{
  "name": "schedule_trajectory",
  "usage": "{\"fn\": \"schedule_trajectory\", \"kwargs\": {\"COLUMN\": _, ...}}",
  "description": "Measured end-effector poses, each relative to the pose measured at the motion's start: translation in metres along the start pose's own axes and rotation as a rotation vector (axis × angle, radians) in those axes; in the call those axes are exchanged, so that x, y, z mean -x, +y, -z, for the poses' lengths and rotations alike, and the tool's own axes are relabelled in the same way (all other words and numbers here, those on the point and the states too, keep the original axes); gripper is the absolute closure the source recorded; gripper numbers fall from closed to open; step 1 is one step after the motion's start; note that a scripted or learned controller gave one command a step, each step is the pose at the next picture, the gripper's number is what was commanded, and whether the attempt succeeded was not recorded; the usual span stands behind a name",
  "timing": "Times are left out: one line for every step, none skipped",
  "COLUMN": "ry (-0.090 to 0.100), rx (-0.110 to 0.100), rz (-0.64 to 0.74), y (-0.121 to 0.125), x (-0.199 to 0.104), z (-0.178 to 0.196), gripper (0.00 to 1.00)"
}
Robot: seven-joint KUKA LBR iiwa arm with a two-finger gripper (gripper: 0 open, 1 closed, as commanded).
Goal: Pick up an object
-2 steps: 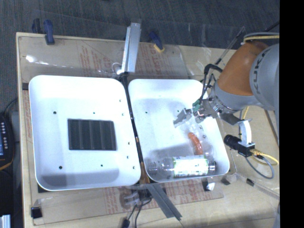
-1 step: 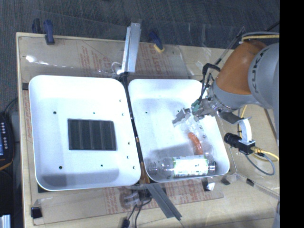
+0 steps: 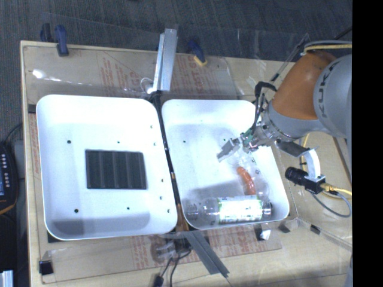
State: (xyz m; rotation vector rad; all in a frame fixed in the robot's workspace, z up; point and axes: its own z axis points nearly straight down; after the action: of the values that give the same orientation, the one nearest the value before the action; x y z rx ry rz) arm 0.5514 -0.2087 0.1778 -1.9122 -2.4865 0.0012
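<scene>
Tool [image 3: 234, 147] above green-labelled bottle [image 3: 230, 210], text unreadable

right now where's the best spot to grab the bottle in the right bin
Probably the bottle at mid-body, on its label, coming straight down from above. It lies on its side along the right bin's near wall, so the fingers should close across its width. The orange thing lies just behind it, apart. The gripper is above the bin.
</scene>
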Motion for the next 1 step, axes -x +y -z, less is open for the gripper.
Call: {"fn": "schedule_trajectory", "kwargs": {"ry": -0.004, "rx": 0.004, "rz": 0.027, "y": 0.0105, "x": 0.0043, "z": 0.0066, "gripper": 0.0}}
